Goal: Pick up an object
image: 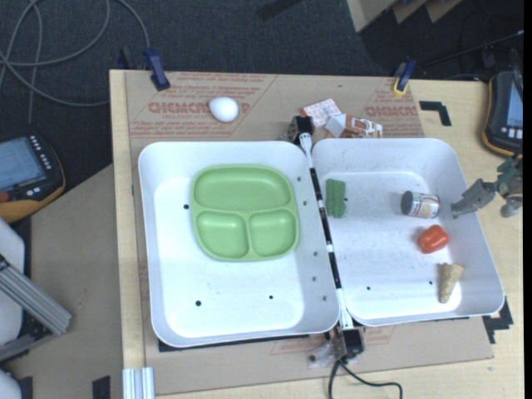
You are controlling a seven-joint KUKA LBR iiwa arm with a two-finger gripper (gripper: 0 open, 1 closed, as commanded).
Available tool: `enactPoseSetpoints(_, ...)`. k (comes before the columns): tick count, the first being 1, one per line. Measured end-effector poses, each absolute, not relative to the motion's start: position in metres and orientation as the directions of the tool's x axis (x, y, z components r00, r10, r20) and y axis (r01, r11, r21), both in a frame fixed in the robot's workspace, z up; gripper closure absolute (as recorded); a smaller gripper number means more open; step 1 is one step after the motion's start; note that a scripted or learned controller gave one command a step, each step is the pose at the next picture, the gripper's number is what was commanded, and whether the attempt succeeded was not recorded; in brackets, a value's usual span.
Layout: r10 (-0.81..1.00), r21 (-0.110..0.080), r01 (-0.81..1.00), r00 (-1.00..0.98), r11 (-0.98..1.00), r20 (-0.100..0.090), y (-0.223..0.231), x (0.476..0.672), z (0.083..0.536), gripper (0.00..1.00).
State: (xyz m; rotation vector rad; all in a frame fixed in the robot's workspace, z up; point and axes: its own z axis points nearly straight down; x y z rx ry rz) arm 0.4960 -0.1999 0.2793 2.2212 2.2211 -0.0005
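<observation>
The right bin (pixel 391 306) holds several objects. A small can (pixel 420 204) lies on its side near the right wall, and a red-orange piece (pixel 432 239) sits just below it. A beige chunk (pixel 449 282) rests by the bin's lower right corner. A green block (pixel 335 198) lies along the left wall. My gripper (pixel 487 204) hovers over the bin's right rim, just right of the can. It is open, with nothing between its fingers.
The left bin (pixel 166 298) holds a green divided plate (pixel 245 212). Behind the bins, a white egg-shaped ball (pixel 223 108) and crumpled wrappers (pixel 337 120) lie on the bench. Blue clamps (pixel 155 67) grip the far edge.
</observation>
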Motion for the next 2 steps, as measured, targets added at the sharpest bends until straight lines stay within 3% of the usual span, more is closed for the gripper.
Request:
enactPoseSetpoints(1, 1.000, 0.001, 1.000, -0.001, 0.001, -0.001, -0.212, 0.594, 0.203, 0.00)
enactPoseSetpoints(2, 1.000, -0.001, 1.000, 0.000, 0.000, 0.000, -0.213, 0.582, 0.096, 0.00)
